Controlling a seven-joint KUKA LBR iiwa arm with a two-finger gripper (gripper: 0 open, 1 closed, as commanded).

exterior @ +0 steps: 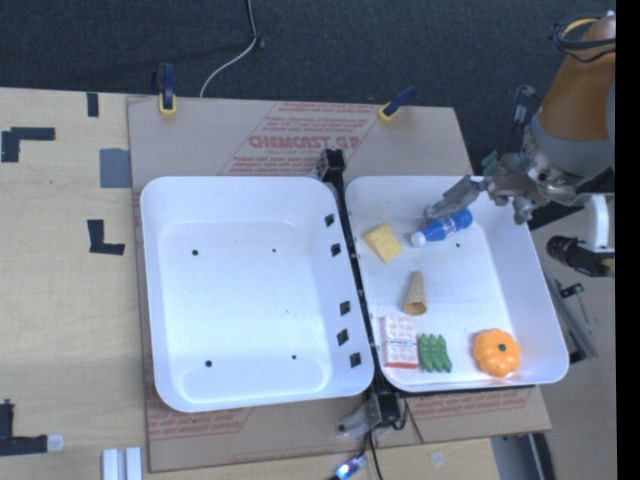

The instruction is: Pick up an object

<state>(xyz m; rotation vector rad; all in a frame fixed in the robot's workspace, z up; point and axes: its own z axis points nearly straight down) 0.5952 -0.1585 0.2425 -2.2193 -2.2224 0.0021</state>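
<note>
Grey pincer [447, 208] over blue bottle [440, 229]

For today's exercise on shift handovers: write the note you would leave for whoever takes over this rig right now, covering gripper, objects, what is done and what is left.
Gripper: over the right bin, at the blue bottle; grip not confirmed, finger state unclear.
Right bin contents: blue bottle near the back, yellow block by the divider, tan cone in the middle, red-and-white box, green piece and orange pumpkin along the front.
Done: arm positioned at the bottle.
Left: secure an object and lift it out.
</note>
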